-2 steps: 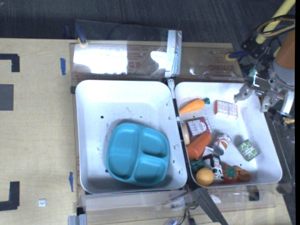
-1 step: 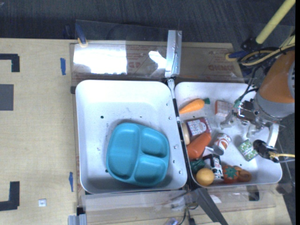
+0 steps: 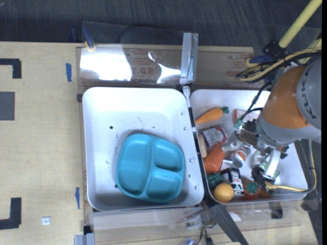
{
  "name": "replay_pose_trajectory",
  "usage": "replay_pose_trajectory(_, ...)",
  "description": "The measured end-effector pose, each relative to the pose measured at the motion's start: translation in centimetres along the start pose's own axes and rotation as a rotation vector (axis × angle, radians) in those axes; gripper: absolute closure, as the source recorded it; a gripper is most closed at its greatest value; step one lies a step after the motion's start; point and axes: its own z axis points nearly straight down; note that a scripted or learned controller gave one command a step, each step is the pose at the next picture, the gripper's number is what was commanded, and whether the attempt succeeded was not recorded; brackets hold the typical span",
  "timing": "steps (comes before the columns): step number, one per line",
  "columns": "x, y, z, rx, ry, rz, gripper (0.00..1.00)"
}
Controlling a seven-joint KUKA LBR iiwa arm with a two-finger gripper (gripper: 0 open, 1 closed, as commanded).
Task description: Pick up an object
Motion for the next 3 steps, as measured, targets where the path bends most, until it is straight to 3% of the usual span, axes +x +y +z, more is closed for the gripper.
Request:
replay_pose_trajectory(1, -0.2, 0.0, -0.9, 0.001, -0.002, 0.005, 1.0)
replay_pose_trajectory(2, 10.0, -6.1, -9.8, -0.004, 0.0, -0.075, 1.0)
replay_pose_trajectory(3, 10.0, -6.1, -10.6, -0.001, -0.004, -0.075, 1.0)
